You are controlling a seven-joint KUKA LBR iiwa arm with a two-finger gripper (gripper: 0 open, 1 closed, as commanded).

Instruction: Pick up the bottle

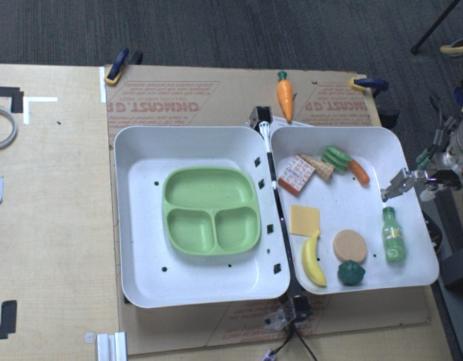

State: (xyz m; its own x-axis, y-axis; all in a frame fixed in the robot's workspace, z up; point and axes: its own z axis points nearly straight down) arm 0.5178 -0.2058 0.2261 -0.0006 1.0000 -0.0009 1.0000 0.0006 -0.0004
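The green bottle (393, 235) lies just below the gripper (394, 186), near the right bin's (367, 277) right wall, ungrasped. The gripper hangs at that rim with nothing between its spread fingers. Banana (314, 260) and cookie (349, 244) sit further left. Descent, grasp and lift all remain.

Robotics laboratory. Indicators: light wooden bench (51, 224) with black tape markers (6, 100), brown cardboard sheet (179, 100) fixed by blue-and-yellow spring clamps (117, 65), two shallow white plastic bins (134, 224) clipped together, dark grey carpet floor (216, 13).
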